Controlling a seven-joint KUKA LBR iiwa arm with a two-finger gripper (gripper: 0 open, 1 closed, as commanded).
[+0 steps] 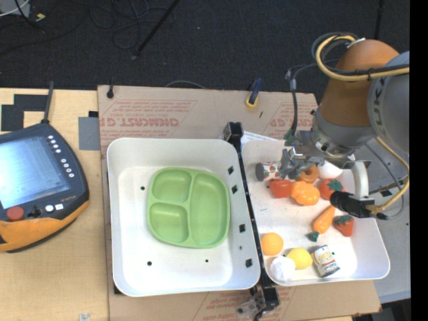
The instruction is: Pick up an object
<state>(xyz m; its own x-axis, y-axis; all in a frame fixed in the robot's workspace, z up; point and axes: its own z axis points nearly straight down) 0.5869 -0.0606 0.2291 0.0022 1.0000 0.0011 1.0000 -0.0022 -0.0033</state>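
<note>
Gripper hung over the toy pile in the right bin, centre-right of frame, finger state unreadable, possibly touching nothing; tight clutter there could deflect the fingers and spoil the grasp.

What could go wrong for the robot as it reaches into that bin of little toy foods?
The gripper sits low over a tight cluster: a small can, a red pepper and an orange fruit lie close together, so it may nudge them apart or catch two at once. It also works near the divider between the bins, so a bumped piece could slide against that wall.
</note>
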